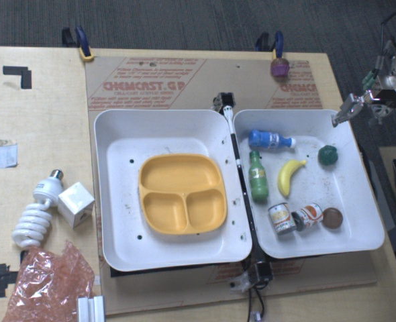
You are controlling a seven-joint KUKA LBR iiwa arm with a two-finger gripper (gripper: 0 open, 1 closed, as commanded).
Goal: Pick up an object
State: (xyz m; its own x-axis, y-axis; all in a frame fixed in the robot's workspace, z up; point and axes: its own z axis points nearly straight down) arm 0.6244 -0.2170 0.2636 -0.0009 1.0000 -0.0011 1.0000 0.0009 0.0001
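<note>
The right bin [359,200] holds a blue bottle [270,139] lying on its side and a green bottle [257,176] near the left wall. A yellow banana [290,175] and a dark green ball [327,155] lie further right. Along the front sit a tin can [279,218], a red-and-white can [309,215] and a brown ball [332,217]. My gripper [351,107] hovers at the bin's far right corner, above the rim and apart from every object, with nothing visibly in it.
The left bin [114,180] holds a yellow divided plate [182,193]. On the bench to the left lie a spiral light bulb [37,213], a white cube [76,203] and a pink plastic bag [47,284]. A purple object [280,67] sits behind the right bin.
</note>
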